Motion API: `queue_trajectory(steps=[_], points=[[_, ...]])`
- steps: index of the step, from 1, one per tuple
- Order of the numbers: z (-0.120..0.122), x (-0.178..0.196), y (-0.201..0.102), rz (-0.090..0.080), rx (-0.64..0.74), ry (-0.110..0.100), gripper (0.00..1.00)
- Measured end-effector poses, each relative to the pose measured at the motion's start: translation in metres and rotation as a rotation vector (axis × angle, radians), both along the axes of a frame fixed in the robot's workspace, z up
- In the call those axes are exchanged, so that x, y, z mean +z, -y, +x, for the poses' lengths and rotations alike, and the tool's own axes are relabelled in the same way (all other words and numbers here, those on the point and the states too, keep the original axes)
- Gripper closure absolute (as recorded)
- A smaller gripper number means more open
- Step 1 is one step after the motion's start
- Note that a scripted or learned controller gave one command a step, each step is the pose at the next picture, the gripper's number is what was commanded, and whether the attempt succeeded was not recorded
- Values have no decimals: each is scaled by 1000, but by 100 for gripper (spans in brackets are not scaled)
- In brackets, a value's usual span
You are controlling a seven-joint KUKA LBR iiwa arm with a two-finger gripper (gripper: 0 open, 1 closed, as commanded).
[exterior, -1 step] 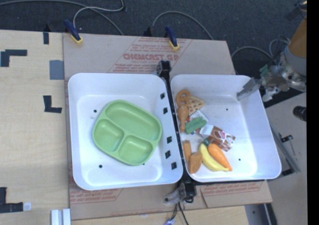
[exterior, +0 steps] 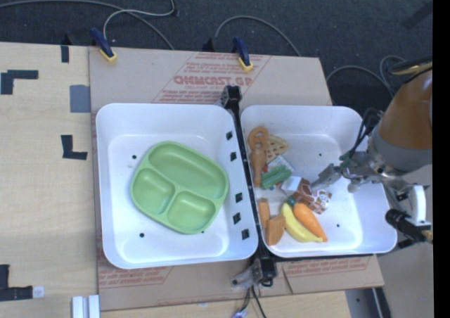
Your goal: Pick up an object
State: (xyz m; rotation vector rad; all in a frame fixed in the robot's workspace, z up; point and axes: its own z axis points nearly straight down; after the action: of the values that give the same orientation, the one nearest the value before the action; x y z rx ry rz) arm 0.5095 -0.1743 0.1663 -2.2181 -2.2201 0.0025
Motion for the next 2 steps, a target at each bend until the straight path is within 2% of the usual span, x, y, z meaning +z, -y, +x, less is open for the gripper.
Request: queue_trajectory(steps=[1, 2], points=[[9, -60, -57, -12, -1, 29, 0], [11, -47, -55, -14, -2, 35, 100]])
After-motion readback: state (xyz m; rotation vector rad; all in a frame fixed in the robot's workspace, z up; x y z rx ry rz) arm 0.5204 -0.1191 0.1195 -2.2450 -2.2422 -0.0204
